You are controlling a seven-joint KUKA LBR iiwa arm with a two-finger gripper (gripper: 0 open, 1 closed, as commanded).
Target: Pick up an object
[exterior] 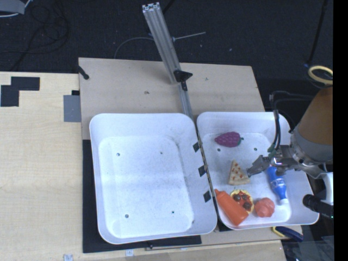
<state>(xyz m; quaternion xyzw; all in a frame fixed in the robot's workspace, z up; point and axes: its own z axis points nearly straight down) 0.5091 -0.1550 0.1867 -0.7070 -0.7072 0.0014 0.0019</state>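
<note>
One pizza slice (237,173) lies just left of the pincer (256,170) (grip state unclear), tip pointing up.

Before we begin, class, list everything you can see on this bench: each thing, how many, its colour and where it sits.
white bins: 2, white, side by side on the bench
purple toy fruit: 1, purple, far end of the right bin
toy pizza slice: 1, tan with red spots, middle of the right bin
blue tube: 1, blue with a white cap, right side of the right bin
orange toy carrot: 1, orange, near left corner of the right bin
yellow and red toy: 1, yellow and red, against the carrot
red toy ball: 1, red-pink, near edge of the right bin
metal rail: 1, grey, behind the bins
gripper: 1, dark, over the right bin beside the pizza slice
</note>
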